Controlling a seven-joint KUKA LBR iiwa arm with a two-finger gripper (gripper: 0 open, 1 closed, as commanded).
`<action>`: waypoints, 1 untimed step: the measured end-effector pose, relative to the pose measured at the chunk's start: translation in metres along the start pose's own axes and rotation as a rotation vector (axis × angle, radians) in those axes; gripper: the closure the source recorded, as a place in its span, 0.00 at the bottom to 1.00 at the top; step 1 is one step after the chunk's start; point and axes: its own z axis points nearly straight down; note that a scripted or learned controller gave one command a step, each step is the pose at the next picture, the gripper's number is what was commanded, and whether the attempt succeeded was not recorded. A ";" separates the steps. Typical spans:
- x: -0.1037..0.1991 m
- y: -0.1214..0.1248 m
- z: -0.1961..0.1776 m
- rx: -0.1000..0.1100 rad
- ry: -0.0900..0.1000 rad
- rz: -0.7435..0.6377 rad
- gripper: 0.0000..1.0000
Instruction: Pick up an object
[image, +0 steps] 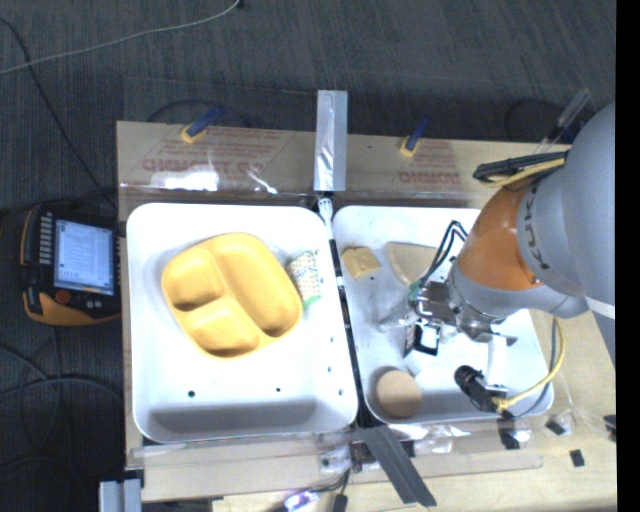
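My gripper hangs low over the middle of the right bin, below the orange wrist band. A round tan ball lies just below it, near the bin's front wall. A small tan block sits at the bin's back left, and a flat beige piece lies beside it, partly under the arm. In the left bin a yellow divided tray lies tilted, with a small printed packet against its right edge. Nothing shows between the fingers.
A vertical metal strip stands behind the seam between the bins. A handheld pendant with a screen lies left of the bench. Yellow and black cables hang from the wrist over the right bin's front right.
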 end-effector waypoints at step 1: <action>0.003 0.000 -0.009 0.002 0.004 -0.003 1.00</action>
